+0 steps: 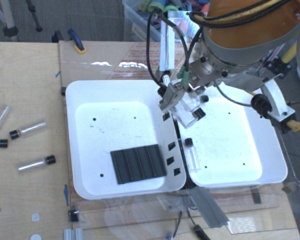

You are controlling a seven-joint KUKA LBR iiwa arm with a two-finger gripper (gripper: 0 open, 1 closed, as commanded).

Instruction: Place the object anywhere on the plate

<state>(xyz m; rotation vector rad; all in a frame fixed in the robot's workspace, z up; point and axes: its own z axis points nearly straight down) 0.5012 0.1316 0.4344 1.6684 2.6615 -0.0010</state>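
Gripper (pixel 182 104) hangs over the seam between the two white bins, at their far half, its metal fingers pointing down and to the left. A clear tube with a black cap (pixel 194 113) sits at the fingertips, tilted, and appears clamped between them, held above the bin floor; the clutter of cables and brackets there makes the exact gap between the fingers hard to read. Below it, a second clear vial (pixel 191 153) with a black cap lies on the floor of the right bin (pixel 240 149), close to that bin's left wall and apart from the claw. The left bin (pixel 100 129) holds a dark ribbed plate (pixel 138 163), lying flat toward its near side, well apart from the held tube. On the wooden bench (pixel 25 74) to the left lie several more capped vials (pixel 36 162), loose and well apart from the bins. A clear tub of coloured items (pixel 160 4) stands at the far side, behind the arm (pixel 250 19).
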